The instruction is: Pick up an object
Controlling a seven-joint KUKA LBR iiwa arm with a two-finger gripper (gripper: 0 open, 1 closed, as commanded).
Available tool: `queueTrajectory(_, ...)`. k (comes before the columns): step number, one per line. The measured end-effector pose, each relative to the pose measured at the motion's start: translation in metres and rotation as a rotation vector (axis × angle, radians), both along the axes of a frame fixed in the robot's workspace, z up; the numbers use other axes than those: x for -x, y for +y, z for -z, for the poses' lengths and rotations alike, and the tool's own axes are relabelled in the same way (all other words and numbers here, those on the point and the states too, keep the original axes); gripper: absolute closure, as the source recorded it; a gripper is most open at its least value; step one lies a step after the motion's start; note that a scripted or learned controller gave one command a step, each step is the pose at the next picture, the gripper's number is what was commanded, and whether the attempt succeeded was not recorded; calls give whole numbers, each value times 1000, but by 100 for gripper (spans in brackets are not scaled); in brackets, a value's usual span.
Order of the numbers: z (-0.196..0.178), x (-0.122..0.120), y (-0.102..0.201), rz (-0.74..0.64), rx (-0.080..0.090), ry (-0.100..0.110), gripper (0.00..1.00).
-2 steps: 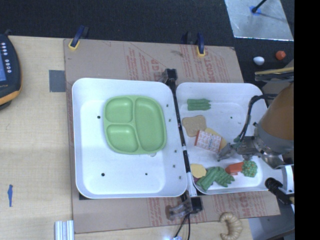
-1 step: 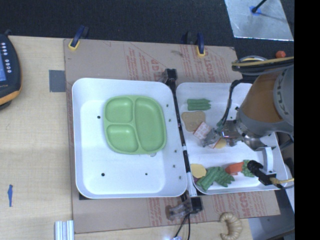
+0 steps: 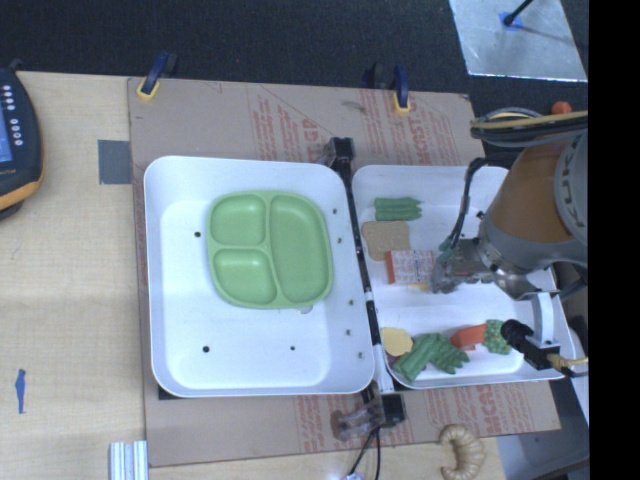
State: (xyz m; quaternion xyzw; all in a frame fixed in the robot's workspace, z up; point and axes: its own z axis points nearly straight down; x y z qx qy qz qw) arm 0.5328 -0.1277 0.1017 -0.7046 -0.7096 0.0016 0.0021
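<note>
Wooden surface (image 3: pixel 70 298) carries both bins; my hand (image 3: pixel 447 273) hovers low in the right bin (image 3: pixel 440 178) beside the red-and-white packet (image 3: pixel 410 265); whether it grips I cannot tell; I judge nothing lifted yet; green tray (image 3: pixel 270 248) sits in the left bin (image 3: pixel 180 348).

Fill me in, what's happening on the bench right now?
The grey KUKA arm reaches in from the right, its two-finger gripper low over the right white bin, beside a small red-and-white packet. That bin also holds a green bean bundle, a tan cardboard square, a yellow piece, leafy green toy vegetables and an orange toy carrot. The left white bin holds a green three-compartment plate. Nothing looks lifted yet.
</note>
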Motion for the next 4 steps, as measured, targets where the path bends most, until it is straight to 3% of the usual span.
queueTrajectory(1,-93,11,44,1,0,-4,100)
queueTrajectory(2,-91,-72,84,-2,0,-9,100)
queueTrajectory(3,-90,-31,37,4,0,0,100)
queueTrajectory(4,-95,-6,8,6,0,0,100)
